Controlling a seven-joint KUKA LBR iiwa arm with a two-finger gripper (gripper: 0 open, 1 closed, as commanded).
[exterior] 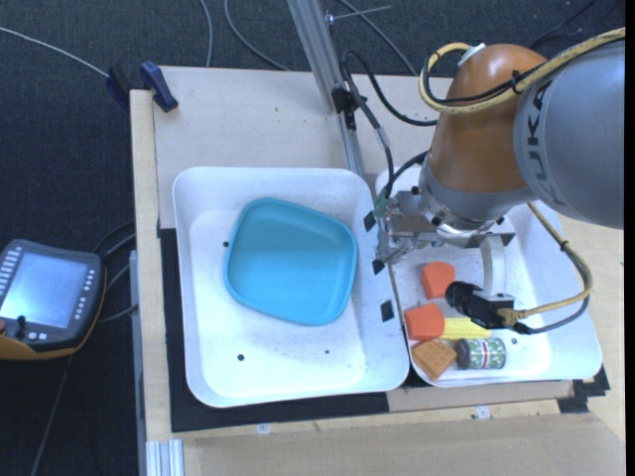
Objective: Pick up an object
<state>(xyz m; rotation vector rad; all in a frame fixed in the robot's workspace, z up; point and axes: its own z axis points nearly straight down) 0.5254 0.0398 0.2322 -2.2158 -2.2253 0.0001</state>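
The grey and orange arm (496, 127) stands over the right bin (571, 325) and covers its 12 o'clock half. The gripper (399, 234) hangs at that bin's 10 o'clock edge, just beside the wall it shares with the left bin (198, 196). Whether it is spread or pressed together cannot be told from this view. The objects available for picking lie clustered in the right bin's 7 o'clock quarter. An upper orange block (438, 278) lies at 5 o'clock of the gripper, near it but apart. A lower orange block (425, 320) lies at 6 o'clock of the upper one, with a yellow bar (461, 328) just beside it at 3 o'clock. A tan waffle-patterned piece (433, 358) lies against the bin's 6 o'clock wall, and a small labelled jar (483, 353) lies on its side just at 3 o'clock of it. The left bin bears a blue plate (291, 261), roughly centred, at 9 o'clock of the gripper and apart from it. A teach pendant (45, 296) lies off the bench (248, 117) at 9 o'clock.
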